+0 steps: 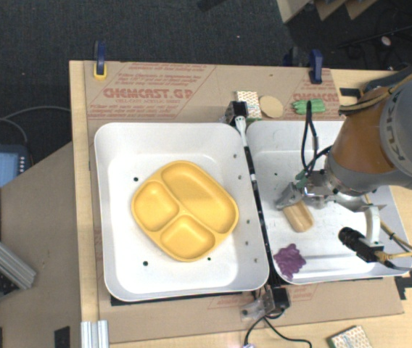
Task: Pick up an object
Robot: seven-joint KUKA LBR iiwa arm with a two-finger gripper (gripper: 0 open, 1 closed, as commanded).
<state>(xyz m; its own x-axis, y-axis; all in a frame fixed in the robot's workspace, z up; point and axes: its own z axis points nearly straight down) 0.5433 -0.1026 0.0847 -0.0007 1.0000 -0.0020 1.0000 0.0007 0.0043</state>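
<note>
In the right bin (278,154) a tan, cork-like cylinder (299,217) lies near the middle. A small purple lumpy object (289,259) sits by the bin's front left corner. My gripper (298,195) hangs low over the right bin, directly above and touching or almost touching the far end of the tan cylinder. The wrist and arm hide the right half of that bin. In the left bin (112,194) rests a yellow plate (184,209) with three compartments, nothing in them.
Behind the right bin, on the cardboard bench top, lie a tan round disc (270,106) and a green object (309,107). Blue clamps (101,68) hold the board's far edge. The two bins meet at a ridge (253,187) just left of the gripper.
</note>
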